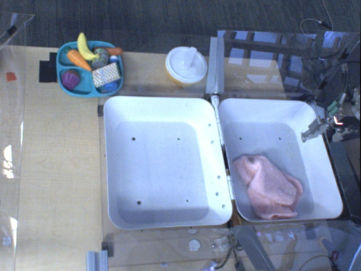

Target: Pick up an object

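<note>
A crumpled pink cloth (269, 187) lies in the near part of the right white bin (265, 120). My gripper (316, 130) sits low at the right rim of that bin, up and to the right of the cloth and apart from it. Little of it shows past the bin's edge, and nothing can be seen held in it.
The left white bin (158, 117) adjoins the right one along a hinged divider. Behind the bins, a blue tray (89, 69) holds toy food, and a white lidded bowl (186, 65) stands beside it. Clear panels and a metal frame (282, 44) rise behind the right bin.
</note>
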### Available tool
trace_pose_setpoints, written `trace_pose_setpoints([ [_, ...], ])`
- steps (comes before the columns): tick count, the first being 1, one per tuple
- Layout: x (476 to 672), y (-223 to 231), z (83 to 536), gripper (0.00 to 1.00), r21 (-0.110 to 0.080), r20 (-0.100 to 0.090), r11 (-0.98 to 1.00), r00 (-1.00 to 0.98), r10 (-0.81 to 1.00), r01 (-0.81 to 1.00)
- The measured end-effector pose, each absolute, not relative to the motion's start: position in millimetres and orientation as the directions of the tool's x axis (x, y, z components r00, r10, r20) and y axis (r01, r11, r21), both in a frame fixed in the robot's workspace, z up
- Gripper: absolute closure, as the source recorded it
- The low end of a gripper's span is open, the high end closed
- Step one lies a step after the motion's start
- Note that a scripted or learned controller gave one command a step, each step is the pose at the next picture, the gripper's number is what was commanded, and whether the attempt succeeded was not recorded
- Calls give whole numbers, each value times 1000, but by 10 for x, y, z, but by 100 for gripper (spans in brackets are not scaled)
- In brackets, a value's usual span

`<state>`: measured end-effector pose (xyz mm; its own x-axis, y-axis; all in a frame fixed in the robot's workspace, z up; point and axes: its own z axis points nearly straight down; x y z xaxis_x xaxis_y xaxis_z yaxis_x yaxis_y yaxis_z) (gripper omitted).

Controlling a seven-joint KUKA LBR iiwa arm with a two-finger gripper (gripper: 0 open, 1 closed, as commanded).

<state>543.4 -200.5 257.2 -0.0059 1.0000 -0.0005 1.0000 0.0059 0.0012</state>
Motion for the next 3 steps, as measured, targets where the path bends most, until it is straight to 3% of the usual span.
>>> trace_pose_setpoints([
  [1,5157,-2054,2547,0,0,1,-179,179,984,984],
  [2,4917,-1420,1070,0,1,1,-112,112,994,994],
  [3,5338,-1041,912,0,17,-3,16,-16,1000,1000],
])
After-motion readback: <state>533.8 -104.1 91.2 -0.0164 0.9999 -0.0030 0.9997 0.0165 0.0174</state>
